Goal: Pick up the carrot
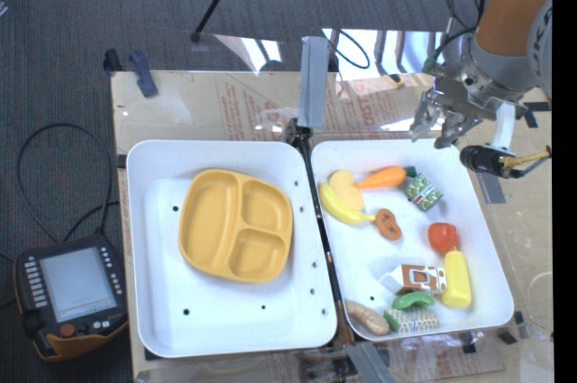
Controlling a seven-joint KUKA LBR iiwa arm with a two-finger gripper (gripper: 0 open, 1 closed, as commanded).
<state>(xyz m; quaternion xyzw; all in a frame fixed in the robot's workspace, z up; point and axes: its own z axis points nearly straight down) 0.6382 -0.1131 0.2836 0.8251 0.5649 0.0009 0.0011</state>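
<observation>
The carrot (pixel 383 177) is orange with a green stub at its right end and lies near the far edge of the right bin (pixel 482 219), next to a pale yellow piece. My gripper (pixel 436 128) hangs above the bin's far right rim, up and to the right of the carrot and apart from it. Its two fingers (pixel 420 125) point down with a gap between them and nothing in it.
The right bin also holds a banana (pixel 339 205), a pretzel (pixel 389 223), a green packet (pixel 423 192), a tomato (pixel 443 236), a yellow bottle (pixel 457 278), a small carton (pixel 418 278) and a potato (pixel 368 316). The left bin (pixel 149 300) holds a yellow divided plate (pixel 236 225).
</observation>
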